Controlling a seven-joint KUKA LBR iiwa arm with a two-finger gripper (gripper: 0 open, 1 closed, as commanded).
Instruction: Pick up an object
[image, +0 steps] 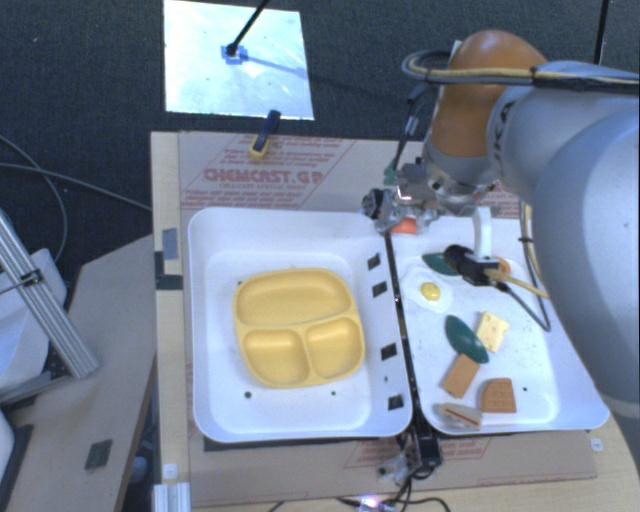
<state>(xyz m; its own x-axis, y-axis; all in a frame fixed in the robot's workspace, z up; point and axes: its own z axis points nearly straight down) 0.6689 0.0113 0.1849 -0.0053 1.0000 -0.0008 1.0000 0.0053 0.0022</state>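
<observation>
My gripper hangs over the far left corner of the right bin, close to the wall between the bins. Just under it a small orange-red thing shows; I cannot see whether it is gripped. In the right bin lie a fried egg, a dark green leaf, a green pod-shaped piece, a yellow cheese square, a tan cracker, a brown cracker and a sandwich slice.
The left bin holds a yellow divided plate. My grey arm covers the right bin's far right side. A shiny sheet and a small yellow-and-blue tool lie behind the bins.
</observation>
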